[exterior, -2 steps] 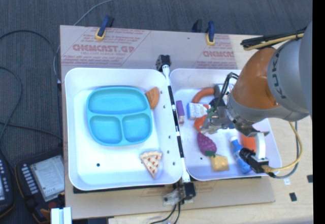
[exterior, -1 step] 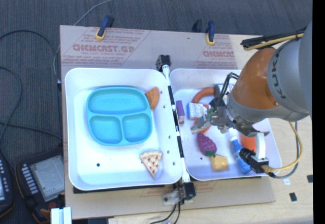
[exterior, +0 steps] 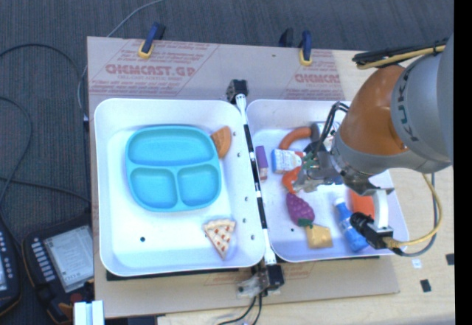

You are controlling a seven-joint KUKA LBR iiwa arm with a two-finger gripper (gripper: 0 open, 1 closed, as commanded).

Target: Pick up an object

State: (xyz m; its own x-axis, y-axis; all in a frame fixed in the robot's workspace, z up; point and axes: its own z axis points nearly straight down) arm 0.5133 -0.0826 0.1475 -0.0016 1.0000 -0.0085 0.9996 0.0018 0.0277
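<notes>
Overhead, grey arm [exterior: 383, 124] with orange band, gripper [exterior: 313, 169] low over middle of right bin [exterior: 276, 116]; jaw state impossible to tell. Just toward near edge, purple toy grapes [exterior: 299, 208], between orange-red piece [exterior: 290, 182] and yellow wedge [exterior: 318, 236]. Probably light, hard, bumpy plastic, apt to slip; best pinched across narrow middle.
</notes>
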